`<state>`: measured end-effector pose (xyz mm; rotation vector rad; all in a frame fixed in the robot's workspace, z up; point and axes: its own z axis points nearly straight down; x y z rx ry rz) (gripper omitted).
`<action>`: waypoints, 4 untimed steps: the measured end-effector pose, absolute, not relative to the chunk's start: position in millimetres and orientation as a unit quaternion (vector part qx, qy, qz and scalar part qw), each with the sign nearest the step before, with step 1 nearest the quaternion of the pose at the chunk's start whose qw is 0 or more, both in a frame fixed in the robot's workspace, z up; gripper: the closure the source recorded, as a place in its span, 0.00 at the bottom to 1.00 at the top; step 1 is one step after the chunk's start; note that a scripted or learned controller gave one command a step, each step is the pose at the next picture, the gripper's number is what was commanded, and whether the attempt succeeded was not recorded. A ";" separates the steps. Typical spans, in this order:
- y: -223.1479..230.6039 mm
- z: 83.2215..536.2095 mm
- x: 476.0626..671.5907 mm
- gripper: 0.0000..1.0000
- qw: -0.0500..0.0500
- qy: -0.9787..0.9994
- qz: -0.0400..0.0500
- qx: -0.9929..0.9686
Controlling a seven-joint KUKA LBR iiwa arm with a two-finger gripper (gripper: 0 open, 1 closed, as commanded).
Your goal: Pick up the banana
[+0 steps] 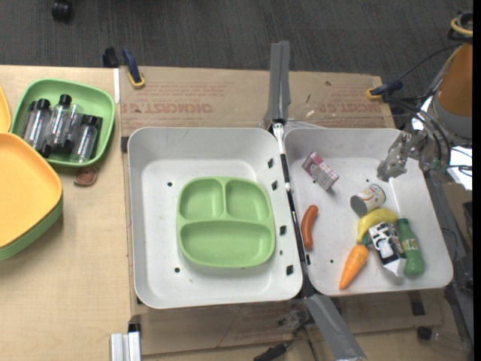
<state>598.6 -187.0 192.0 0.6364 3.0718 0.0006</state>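
1. My hand (pixel 392 165) hangs over the right bin's (pixel 331 277) upper right part; how far open it is, I cannot tell.
2. It holds nothing.
3. The banana (pixel 376 220) lies below it, apart, between a small can (pixel 369 198) and a carrot (pixel 352 266).

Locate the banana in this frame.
The banana lies in the right bin, toward its right side, just below the small round cup and above the carrot.

Grey metal claw (pixel 392 164) on a grey wrist, orange band above, pale cabling alongside.
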 end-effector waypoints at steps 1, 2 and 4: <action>-180.6 127.6 570.7 1.00 0.018 0.978 -0.001 0.208; -195.9 166.1 568.7 1.00 0.002 0.939 0.000 0.345; -196.4 119.3 531.1 1.00 0.001 0.838 0.000 0.546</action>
